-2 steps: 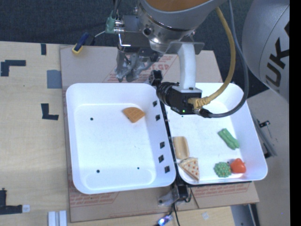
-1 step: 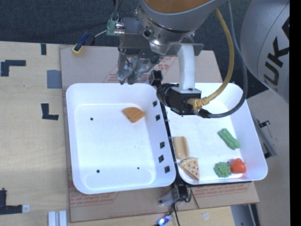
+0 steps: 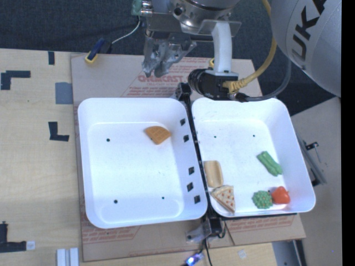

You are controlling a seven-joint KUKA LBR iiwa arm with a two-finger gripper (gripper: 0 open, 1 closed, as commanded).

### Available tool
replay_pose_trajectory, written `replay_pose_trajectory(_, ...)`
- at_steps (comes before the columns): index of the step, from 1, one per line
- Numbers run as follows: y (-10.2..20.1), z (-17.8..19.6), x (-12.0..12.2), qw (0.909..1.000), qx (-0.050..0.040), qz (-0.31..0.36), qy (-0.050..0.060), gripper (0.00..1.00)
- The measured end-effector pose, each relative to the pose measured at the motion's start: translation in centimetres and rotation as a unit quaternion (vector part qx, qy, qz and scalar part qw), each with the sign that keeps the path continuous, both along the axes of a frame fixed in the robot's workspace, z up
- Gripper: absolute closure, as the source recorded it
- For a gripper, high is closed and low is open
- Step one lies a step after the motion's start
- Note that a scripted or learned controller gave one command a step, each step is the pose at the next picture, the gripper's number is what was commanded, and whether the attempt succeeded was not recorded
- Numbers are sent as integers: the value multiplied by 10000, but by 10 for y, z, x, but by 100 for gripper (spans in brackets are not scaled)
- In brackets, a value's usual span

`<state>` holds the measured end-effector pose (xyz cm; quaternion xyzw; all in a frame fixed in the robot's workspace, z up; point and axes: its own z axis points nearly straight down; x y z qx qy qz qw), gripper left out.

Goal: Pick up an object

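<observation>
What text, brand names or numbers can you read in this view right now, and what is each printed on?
"UKA", black letters cut off by the frame edge, on the grey robot arm housing at top right.
Red print on the brown cardboard sheet behind the shallow white bins: too blurred and partly hidden to read.
Faint red print on the cardboard's front edge: also unreadable.
No numbers are legible.

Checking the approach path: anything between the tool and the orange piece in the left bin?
Nothing visible. The tool hangs above the bench beyond the left bin; the orange piece lies alone on the bin floor.
</observation>
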<state>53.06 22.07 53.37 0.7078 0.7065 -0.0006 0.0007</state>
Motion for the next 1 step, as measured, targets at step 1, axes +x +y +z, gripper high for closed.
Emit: replay_pose_trajectory(1, -26, 1, -45, 10000, 7, 13, 14, 100)
